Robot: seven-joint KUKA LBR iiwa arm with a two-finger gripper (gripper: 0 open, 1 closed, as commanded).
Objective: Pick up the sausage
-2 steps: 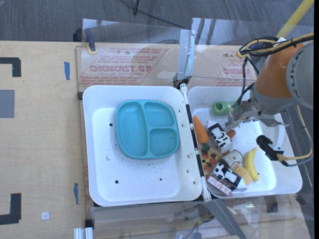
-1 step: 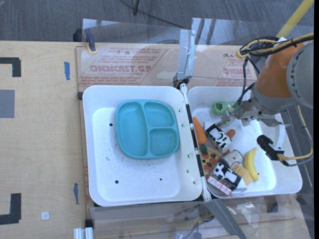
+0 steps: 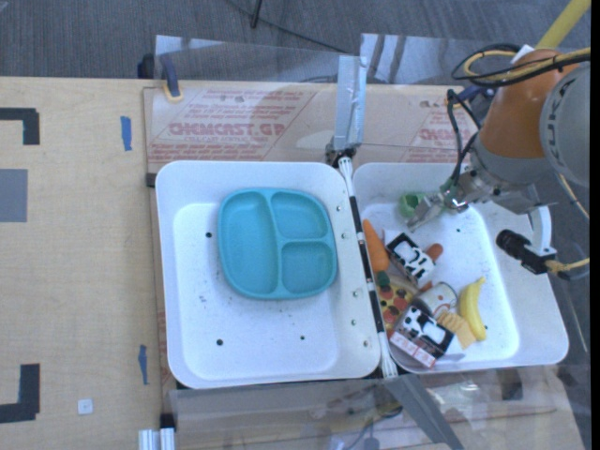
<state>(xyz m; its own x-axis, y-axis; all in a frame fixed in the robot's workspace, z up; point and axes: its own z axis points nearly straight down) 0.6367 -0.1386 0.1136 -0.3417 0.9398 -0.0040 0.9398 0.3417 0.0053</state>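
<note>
A: Where is the pincer?

B: The gripper [image 3: 427,211] hangs over the right bin [image 3: 534,340], near its far edge and toward the left side. I can't make out how its tips stand; they blur into the bin floor. A small green thing [image 3: 411,202] lies just beside it.

A: And the sausage?

B: A reddish-brown, stubby piece that I take for the sausage [image 3: 434,251] lies near the middle of the right bin, touching a black-and-white toy [image 3: 410,255]. It is apart from the gripper, on the near side of it.

A: What else lies there?

B: An orange carrot [image 3: 376,245] runs along the bin's left wall. A banana [image 3: 473,307] lies toward the near right, and a second black-and-white piece [image 3: 421,328] sits by the near left corner among a heap of small items.

A: The other bin?

B: The left bin [image 3: 187,289] carries a teal divided plate [image 3: 277,243], toward its far right.
</note>
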